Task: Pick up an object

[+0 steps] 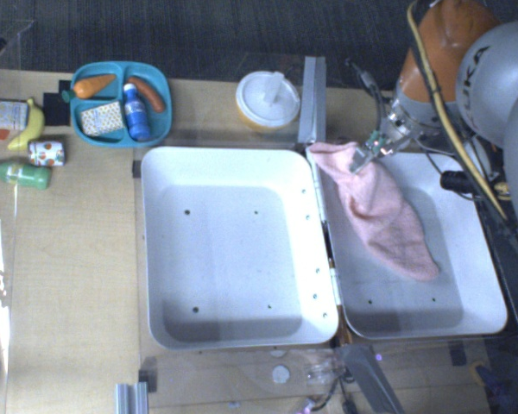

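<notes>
Camera view from above: I see the hand point(369, 151) at the far left corner of the right bin point(466, 304), w/ its fingers pinching the top edge of the pink towel point(384, 214). Towel's upper end is bunched by the bin's far left rim; the rest drapes down toward the near right across the bin floor. Arm point(475, 67) comes in from the far right, grey w/ orange band. Left bin point(233, 248) sits just beside the right one. On the desk point(60, 274), far left: a blue divided tray point(121, 102) w/ toy food, plus a banana point(28, 126), small can point(47, 153) and green bottle point(17, 174). White lidded cup point(268, 99) stands far of the bins.
</notes>
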Motion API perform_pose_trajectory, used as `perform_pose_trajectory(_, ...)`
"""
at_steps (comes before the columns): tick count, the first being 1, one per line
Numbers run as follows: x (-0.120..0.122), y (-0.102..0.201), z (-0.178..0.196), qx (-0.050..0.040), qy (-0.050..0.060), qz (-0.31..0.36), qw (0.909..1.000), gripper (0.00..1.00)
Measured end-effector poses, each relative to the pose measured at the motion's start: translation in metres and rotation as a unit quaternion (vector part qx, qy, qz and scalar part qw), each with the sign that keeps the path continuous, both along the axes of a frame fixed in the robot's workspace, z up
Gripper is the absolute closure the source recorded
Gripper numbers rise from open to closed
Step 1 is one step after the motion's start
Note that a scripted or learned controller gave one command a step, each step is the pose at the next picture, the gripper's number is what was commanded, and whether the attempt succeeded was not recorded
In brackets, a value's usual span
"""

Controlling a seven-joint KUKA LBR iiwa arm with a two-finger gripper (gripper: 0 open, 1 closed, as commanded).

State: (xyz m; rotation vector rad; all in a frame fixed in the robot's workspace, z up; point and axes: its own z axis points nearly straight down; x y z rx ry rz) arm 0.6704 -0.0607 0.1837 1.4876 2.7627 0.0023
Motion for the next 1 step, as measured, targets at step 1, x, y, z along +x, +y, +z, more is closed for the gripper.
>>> perform_pose_trajectory(1,0.0016,0.0013,0.0083,-0.0005,-0.001,0.003,1.0,1.0)
